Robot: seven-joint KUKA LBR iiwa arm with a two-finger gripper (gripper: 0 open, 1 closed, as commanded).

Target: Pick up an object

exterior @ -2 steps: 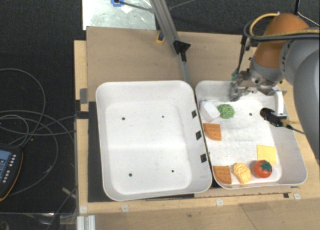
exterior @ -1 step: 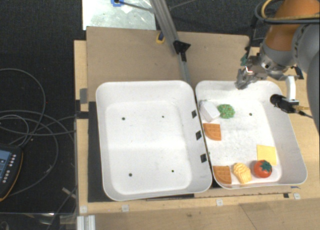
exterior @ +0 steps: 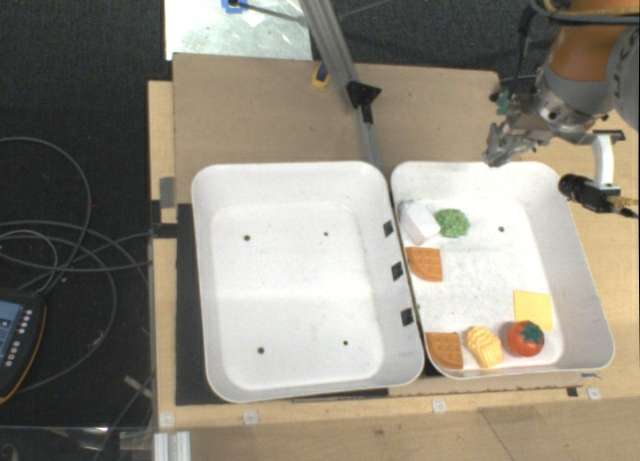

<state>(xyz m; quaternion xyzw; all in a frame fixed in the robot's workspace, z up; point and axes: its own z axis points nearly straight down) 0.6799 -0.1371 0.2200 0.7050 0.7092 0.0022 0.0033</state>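
Observation:
The right bin holds several small objects. A white block and a green broccoli-like piece lie near its upper left. An orange waffle piece sits below them. A yellow cheese slab, a red tomato, a yellow ridged piece and another orange piece lie along the front. My gripper hangs above the bin's back rim, up and right of the broccoli, with nothing seen between its fingers.
The left bin lies beside the right one. A grey pole slants across the back of the bench. Cables and a pendant lie on the floor at the left.

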